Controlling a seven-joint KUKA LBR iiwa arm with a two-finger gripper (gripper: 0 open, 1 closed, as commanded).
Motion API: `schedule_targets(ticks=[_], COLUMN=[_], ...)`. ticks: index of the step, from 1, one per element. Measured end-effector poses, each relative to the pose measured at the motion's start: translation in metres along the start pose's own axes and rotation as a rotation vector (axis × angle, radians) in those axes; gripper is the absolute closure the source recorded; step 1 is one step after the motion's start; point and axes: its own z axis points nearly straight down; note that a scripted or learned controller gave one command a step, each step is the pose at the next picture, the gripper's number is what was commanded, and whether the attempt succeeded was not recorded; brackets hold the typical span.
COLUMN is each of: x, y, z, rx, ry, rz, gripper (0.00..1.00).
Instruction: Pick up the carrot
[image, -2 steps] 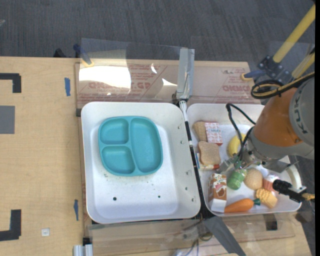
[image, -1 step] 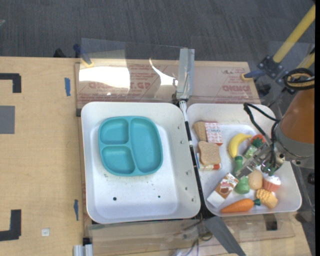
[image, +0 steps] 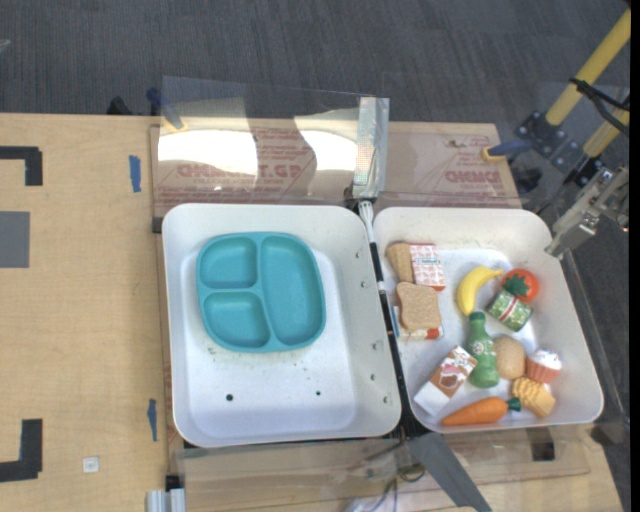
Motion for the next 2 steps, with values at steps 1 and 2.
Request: schedule_targets(ticks=[1,2], x=[0.029,0.047], y=[0.002,-0.040], z=[-0.126,-0.082], rx=[-0.001,-0.001], ry=[-0.002,0.011], rz=[-0.484,-0.754], gripper=[1.00,1.00])
